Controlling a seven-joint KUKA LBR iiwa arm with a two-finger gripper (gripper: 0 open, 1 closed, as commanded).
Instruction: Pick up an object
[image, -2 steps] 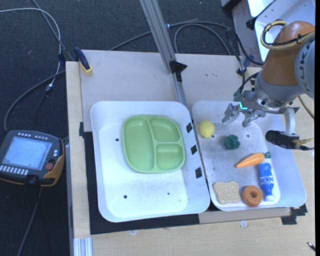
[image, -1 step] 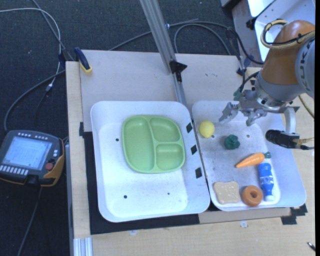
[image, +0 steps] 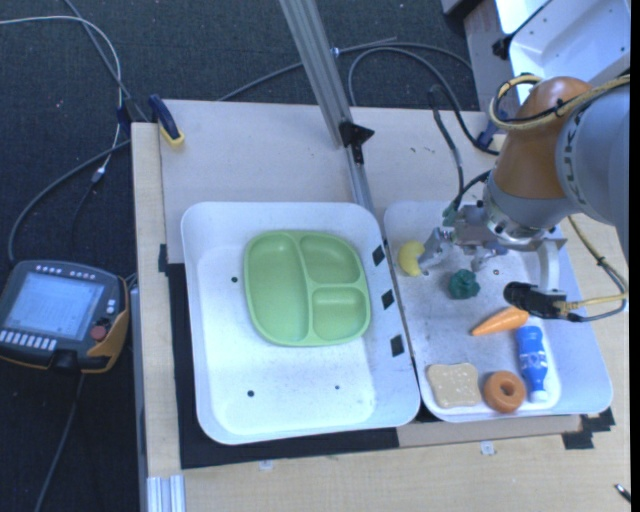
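So the jaws (image: 462, 248) hung apart with nothing between them, right above the small dark-green lumpy toy (image: 462, 285) in the right white bin (image: 590, 385). Round yellow lemon (image: 411, 258) sat just left; orange plastic carrot (image: 499, 321) lay farther out.

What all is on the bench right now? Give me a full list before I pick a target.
left bin: 1, white, left half of bench
divided plate: 1, green, three compartments, in left bin
right bin: 1, white, beside left bin
lemon: 1, yellow, right bin's far left part
broccoli piece: 1, dark green, mid right bin
carrot: 1, orange, right of broccoli piece
bottle: 1, blue and white, near right part
doughnut: 1, orange-brown, near edge
toast slice: 1, tan, left of doughnut
clamp: 1, blue and yellow, bench's far left corner
pendant: 1, grey and orange, floor left of bench
arm: 1, grey with orange band
hand: 1, above broccoli piece and lemon, holding nothing visible
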